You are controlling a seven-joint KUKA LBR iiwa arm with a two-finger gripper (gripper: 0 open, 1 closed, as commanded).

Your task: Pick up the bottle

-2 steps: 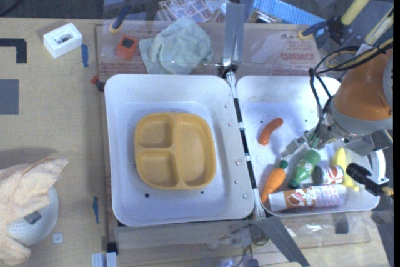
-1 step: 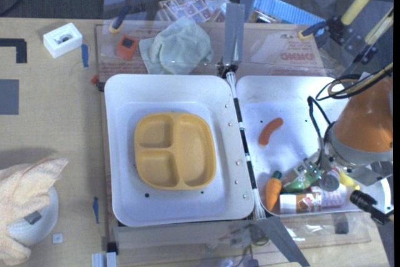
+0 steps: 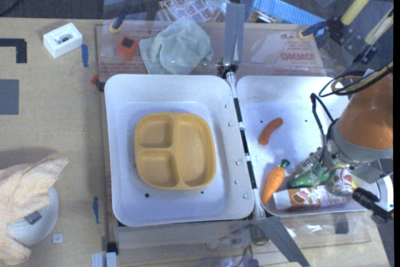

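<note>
Matt yellow plastic tray (image 3: 175, 151), glossy white bins (image 3: 119, 134), seemingly soft green cloth (image 3: 178, 45).

Non-task items, both bins and bench surround.

In the left white bin (image 3: 119, 134) you have a yellow three-compartment plastic tray (image 3: 175, 151), lying flat. The right white bin (image 3: 262, 94) holds a small orange-red sausage (image 3: 270, 130), and well below it an orange toy carrot with green top (image 3: 274, 181), tilted. Behind the bins note a crumpled pale green cloth (image 3: 178, 45); a small white box (image 3: 62, 39) sits far left.
</note>
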